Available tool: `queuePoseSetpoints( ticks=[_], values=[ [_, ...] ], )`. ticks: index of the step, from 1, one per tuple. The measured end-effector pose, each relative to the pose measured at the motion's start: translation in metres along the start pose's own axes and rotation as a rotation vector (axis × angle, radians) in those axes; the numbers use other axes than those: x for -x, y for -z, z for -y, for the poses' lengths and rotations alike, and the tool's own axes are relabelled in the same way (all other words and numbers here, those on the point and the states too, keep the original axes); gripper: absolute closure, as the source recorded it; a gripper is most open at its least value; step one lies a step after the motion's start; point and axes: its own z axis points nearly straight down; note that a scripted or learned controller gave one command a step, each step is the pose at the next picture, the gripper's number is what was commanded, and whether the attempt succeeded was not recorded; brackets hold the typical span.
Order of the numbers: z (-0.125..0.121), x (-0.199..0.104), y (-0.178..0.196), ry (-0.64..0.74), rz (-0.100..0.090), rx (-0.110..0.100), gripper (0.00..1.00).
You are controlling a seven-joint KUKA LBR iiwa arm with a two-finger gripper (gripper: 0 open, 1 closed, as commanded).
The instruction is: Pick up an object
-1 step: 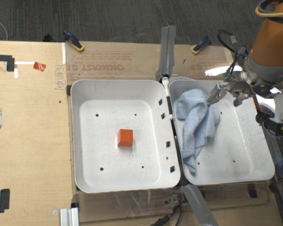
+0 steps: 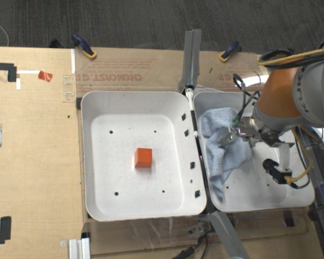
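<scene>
A light blue cloth [image 2: 218, 124] lies crumpled in the left half of the right bin [image 2: 259, 194]. My gripper [image 2: 228, 138] is down on the cloth's middle, reaching in from the right, and its tip is partly sunk in the folds. The arm's orange band [image 2: 281, 93] sits just above it. A small orange-red block [image 2: 143, 158] rests alone near the middle of the left bin [image 2: 97, 144], well away from the gripper.
A grey post [image 2: 191, 58] rises at the back between the two bins. Black cables and a connector [image 2: 278, 171] hang from the wrist over the right bin's floor. Clamps [image 2: 83, 46] hold the cardboard at the back. A wooden bench top [image 2: 32, 161] lies to the left.
</scene>
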Motion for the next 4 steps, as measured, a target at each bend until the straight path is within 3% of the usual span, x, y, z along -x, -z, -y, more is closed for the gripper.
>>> queuePoseSetpoints(
  ticks=[1, 2, 3, 4],
  values=[
    [-0.019, -0.013, 0.000, -0.155, 0.000, -0.001, 0.00],
    [-0.067, -0.004, -0.001, -0.049, 0.000, -0.001, 0.00],
    [-0.067, -0.004, 0.008, -0.048, 0.001, -0.002, 1.00],
    [-0.056, -0.013, 0.093, -0.060, 0.001, -0.003, 1.00]
  ],
)
